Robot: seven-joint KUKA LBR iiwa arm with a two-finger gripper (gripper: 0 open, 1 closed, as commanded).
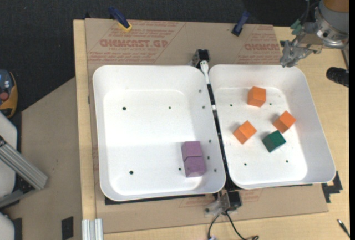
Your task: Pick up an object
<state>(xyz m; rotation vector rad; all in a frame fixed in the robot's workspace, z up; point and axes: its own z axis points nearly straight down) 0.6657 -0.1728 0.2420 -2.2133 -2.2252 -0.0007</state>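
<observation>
Gripper [292, 56] hovers over the right bin's [316, 122] far right rim; whether it is clenched, I cannot tell.
Three orange blocks [256, 96] and a green cube [273, 141] sit spaced mid-bin; a purple block [193, 158] lies near-right in the smooth white left bin [105, 122].

Left bin [111, 122]: open floor; only the purple block [193, 158] near its front right.
Right bin [316, 139]: three orange blocks and a green block [273, 141] cluster mid-floor.
</observation>
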